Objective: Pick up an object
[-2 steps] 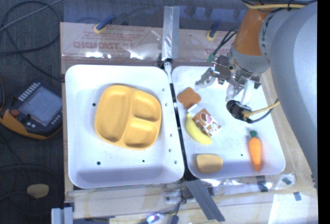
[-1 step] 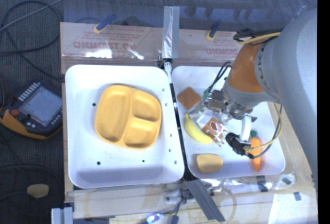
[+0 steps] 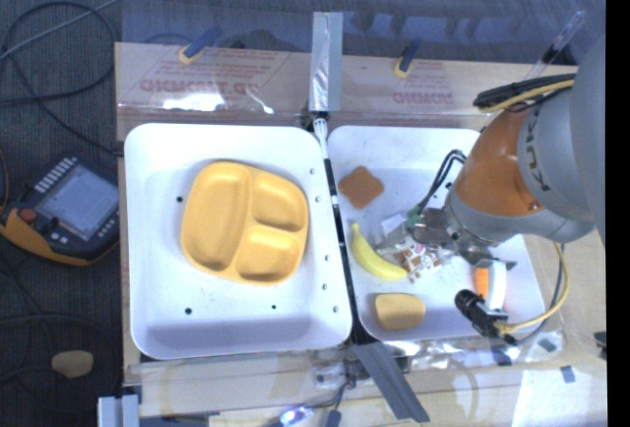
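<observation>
The banana (image 3: pixel 375 256) lay in the right bin (image 3: pixel 433 142), between a brown cookie (image 3: pixel 361 186) and a yellow sponge (image 3: pixel 399 310). The jaws (image 3: pixel 418 256) hovered just beside it; their state was unreadable. A yellow tray (image 3: pixel 244 220) filled the left bin (image 3: pixel 157 159).

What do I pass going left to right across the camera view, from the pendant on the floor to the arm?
Teach pendant → yellow divided tray in the left bin → banana → gripper in the right bin → arm's orange band.
</observation>
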Robot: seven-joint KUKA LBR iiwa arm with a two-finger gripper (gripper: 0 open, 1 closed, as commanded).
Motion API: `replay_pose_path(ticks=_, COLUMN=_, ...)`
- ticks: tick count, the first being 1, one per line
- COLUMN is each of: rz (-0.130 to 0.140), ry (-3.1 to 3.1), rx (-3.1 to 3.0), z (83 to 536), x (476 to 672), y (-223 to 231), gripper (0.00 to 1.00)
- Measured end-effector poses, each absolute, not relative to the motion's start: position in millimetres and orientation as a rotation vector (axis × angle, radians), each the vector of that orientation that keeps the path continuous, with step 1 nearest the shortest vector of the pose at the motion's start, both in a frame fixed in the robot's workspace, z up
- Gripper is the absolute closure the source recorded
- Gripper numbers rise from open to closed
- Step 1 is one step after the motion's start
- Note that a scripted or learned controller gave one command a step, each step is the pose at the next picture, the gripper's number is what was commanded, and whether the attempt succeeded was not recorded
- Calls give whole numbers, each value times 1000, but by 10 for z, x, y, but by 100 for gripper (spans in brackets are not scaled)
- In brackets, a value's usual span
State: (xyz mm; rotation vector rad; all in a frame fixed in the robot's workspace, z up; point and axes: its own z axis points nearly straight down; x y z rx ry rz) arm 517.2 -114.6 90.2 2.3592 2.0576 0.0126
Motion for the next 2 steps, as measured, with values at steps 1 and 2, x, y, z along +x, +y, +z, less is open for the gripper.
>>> replay_pose_path(ticks=1, rz=15, ry=2062, rx=2360, z=995, x=5178, y=-1132, gripper=100)
replay_pose_path(ticks=2, rz=-7, ry=2092, rx=2342, z=2548, x=5682, y=-619, gripper=100)
